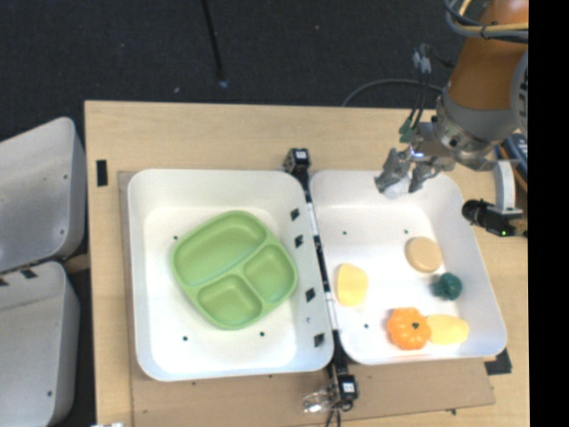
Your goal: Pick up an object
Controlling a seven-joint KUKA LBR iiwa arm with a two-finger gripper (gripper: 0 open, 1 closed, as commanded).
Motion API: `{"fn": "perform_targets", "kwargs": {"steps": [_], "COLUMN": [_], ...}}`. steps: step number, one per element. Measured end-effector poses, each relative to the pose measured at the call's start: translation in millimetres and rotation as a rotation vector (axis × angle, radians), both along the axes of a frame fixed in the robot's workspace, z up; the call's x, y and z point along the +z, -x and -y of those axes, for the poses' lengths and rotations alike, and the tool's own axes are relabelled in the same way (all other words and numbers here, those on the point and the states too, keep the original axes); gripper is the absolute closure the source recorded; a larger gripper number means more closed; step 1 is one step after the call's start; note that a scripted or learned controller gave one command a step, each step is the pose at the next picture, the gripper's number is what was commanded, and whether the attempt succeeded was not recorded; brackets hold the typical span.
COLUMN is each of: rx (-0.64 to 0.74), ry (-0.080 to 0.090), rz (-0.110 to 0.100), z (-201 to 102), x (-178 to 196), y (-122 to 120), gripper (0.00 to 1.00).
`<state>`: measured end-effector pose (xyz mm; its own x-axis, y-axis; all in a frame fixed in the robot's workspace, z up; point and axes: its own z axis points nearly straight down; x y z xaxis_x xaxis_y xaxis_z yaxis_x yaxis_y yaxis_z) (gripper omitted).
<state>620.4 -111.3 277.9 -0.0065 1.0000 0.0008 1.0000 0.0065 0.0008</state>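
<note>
Gripper (404,173) over right bin's (373,212) far edge

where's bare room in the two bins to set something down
Right bin: bare floor in the far half, between the gripper and the tan disc. Its near-right corner is crowded: orange pumpkin, yellow piece, green ball, with another yellow piece by the divider. Left bin: the green tray takes the middle; bare margins surround it.

Arm (484,60) cut off at top edge — pincer (402,174) fingertips blurred
</note>
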Motion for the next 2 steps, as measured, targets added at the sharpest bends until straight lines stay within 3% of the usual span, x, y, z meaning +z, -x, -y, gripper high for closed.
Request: {"fn": "perform_targets", "kwargs": {"steps": [2], "rx": [-0.001], "ry": [0.001], "rz": [-0.001], "z": [-94.5], "x": [-5.9], "y": [15.3], "gripper": [1.0]}}
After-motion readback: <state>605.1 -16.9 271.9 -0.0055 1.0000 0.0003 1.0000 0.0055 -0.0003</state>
